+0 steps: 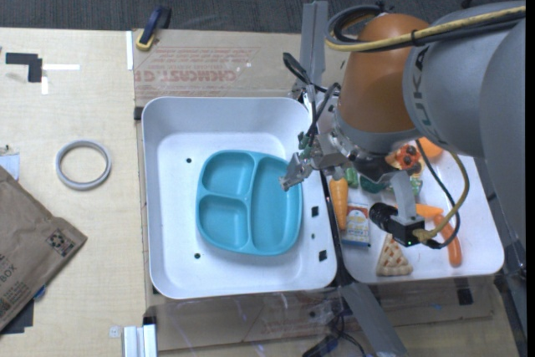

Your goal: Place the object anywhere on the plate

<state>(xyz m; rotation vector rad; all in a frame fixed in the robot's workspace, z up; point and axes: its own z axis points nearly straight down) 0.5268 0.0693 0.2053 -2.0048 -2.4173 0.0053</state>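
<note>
While the grey arm with its orange band (380,71) reaches in from the right of the camera view, its gripper (294,173) hangs over the right rim of the blue plate (249,203), just at the edge of the plate's long right compartment. Nothing recognisable shows between the fingers, and whether they are spread or pressed together cannot be told, for they appear as one small grey mass. The plate lies flat in the left white bin (167,205). Right of the plate, beyond the bin wall, a carrot (338,198) lies in the right white bin (476,251), beside a small carton (357,226) and a pizza slice (391,257). Left of the plate, a tape ring (84,164) rests on the desk (67,263).
</note>
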